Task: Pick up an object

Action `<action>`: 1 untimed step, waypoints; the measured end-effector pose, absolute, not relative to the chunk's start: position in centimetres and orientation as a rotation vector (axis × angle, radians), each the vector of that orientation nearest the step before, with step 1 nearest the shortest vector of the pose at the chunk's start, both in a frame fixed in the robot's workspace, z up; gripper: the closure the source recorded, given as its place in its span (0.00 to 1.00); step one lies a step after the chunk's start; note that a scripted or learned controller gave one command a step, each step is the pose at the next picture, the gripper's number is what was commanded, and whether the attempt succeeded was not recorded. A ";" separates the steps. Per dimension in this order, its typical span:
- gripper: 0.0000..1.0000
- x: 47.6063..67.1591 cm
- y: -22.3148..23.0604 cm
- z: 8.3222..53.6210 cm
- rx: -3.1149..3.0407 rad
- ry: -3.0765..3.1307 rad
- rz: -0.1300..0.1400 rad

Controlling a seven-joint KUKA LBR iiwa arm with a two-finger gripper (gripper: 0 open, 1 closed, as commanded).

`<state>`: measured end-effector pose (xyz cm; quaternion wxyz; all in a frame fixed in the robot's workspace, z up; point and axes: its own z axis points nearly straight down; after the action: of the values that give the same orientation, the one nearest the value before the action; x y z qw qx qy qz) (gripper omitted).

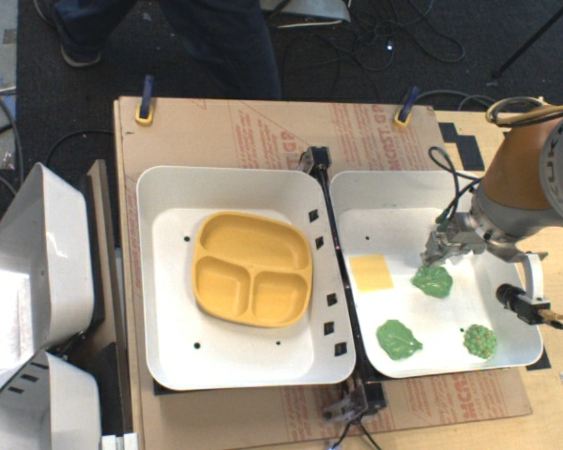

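Observation:
The right bin (385,218) holds a yellow square slice (371,273), a green leafy piece (433,281), a second green leafy piece (398,339) nearer the front, and a green broccoli-like floret (480,341) at the front right. My gripper (443,248) hangs low over the right bin, just above the upper green leafy piece, and looks to be touching its top edge. The arm's orange band (521,162) rises behind it at the right.
A yellow divided tray (253,268) lies in the left bin (169,204). A black divider (330,251) runs between the bins. Blue and yellow clamps (145,101) hold the cardboard base. A white tub (38,261) sits off the bench at far left.

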<state>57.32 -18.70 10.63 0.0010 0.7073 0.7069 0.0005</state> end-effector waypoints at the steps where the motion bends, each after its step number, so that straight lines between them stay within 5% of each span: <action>1: 1.00 57.6 -18.8 14.8 2.217 2.222 0.002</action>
<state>57.61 -18.76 14.77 0.0012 0.7062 0.7080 0.0006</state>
